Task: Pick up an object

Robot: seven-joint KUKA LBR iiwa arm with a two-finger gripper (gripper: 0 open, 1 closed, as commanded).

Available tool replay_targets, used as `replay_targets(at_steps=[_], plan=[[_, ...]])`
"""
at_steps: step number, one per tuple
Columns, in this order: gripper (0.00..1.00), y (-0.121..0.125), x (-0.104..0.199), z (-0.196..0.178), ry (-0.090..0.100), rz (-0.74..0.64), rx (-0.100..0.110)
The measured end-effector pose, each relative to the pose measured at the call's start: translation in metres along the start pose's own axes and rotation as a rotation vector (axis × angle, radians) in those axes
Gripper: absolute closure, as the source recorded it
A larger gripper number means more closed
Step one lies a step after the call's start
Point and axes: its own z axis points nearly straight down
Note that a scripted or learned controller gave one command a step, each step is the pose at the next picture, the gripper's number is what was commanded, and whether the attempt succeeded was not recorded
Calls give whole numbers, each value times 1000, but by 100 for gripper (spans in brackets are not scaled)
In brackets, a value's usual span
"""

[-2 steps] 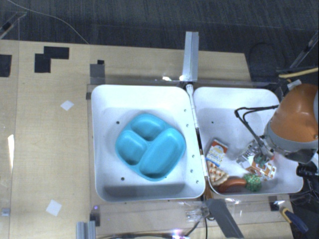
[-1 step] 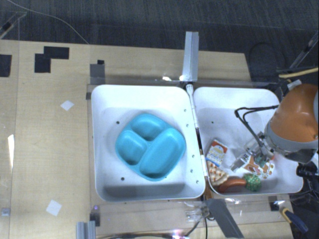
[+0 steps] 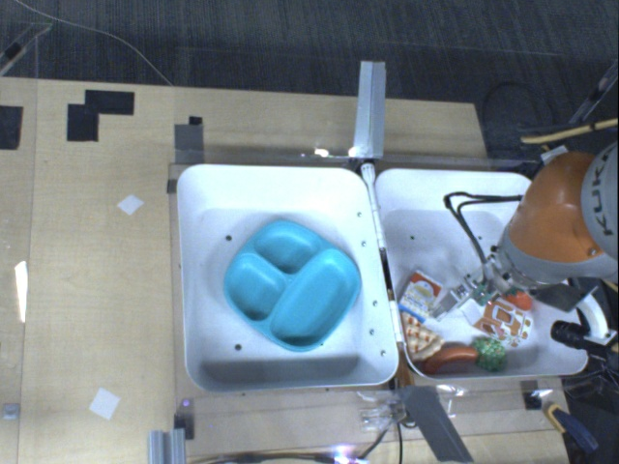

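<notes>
Hovering low in the right bin point(image 3: 426, 196), the gripper point(image 3: 462, 293) sat among packets and toy food at lower right; its opening could not be told. Any grasp risked slipping, since the red-and-white packet point(image 3: 418, 293) lay crowded against neighbours.

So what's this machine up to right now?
A grey and orange robot arm reaches into the right bin, its gripper low among a small pile of toy food near the bin's front. Nothing looks lifted yet. The left bin holds a blue divided tray, untouched.
</notes>
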Motion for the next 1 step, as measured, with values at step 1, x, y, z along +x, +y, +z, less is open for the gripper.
replay_targets(at_steps=[1], plan=[[0,-41,-14,0,-2,119,-3]])
